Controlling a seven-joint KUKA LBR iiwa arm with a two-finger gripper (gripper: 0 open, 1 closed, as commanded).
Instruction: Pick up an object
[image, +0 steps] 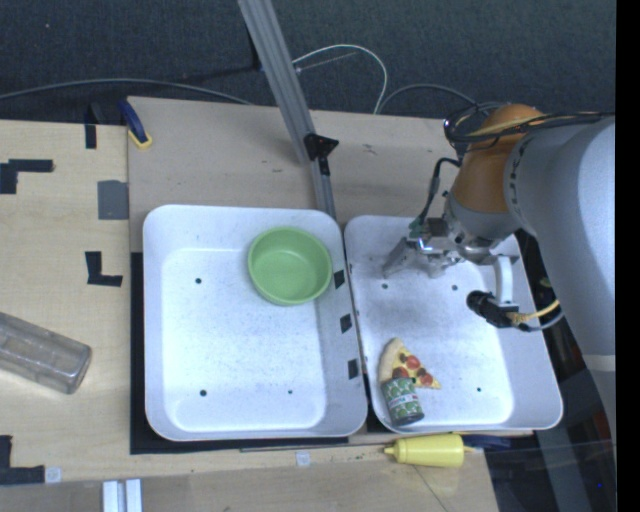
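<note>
The grey arm (560, 200) reached in from three o'clock, its orange band (485, 175) sitting above the wrist, and the gripper (400, 258) hung over the upper part of the right bin (500, 400), toward that bin's eleven o'clock corner. Its two fingers stood spread apart with nothing between them, the tips close to the white floor.

In the same bin, at about six o'clock from the gripper and well apart from it, lay a slice of toy pizza (408, 362), and just below it, touching or nearly so, a small green can (404, 400) on its side near the bin's lower left corner.

The left bin (200, 380) held a green bowl (289, 265), upright, toward its one o'clock corner.

Outside the bins, a yellow bottle (430, 450) lay on its side at six o'clock of the right bin, just beside its rim. A clear plastic container (38, 352) lay on the wooden bench (60, 250) at nine o'clock, well away from the left bin. A grey pole (285, 85) slanted down from twelve o'clock to the gap between the bins
</note>
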